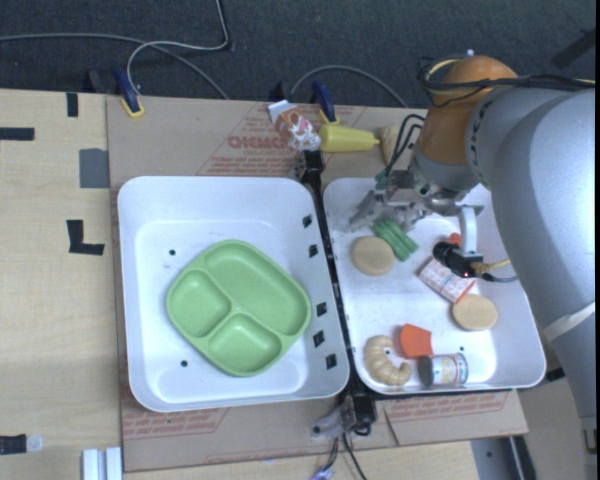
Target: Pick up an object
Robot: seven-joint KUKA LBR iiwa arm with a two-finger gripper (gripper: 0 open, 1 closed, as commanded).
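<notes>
My gripper (384, 211) hangs low over the back of the right bin (520, 353), the arm coming in from the right. A green cylinder (395, 239) lies tilted just below and in front of it, very close or touching. Beside that, to the left, sits a tan round disc (372, 257). A red and white packet (445, 282) and a second tan disc (475, 313) lie further right. At the bin's front are an orange block (415, 340), a pale croissant-like piece (387, 361) and a small jar (444, 370) on its side.
The left bin (145, 268) holds a green divided plate (238, 307). Behind the bins, on the cardboard, lie a yellow object (346, 139) and a small red and white item (294, 124). Clips line the wall between the bins.
</notes>
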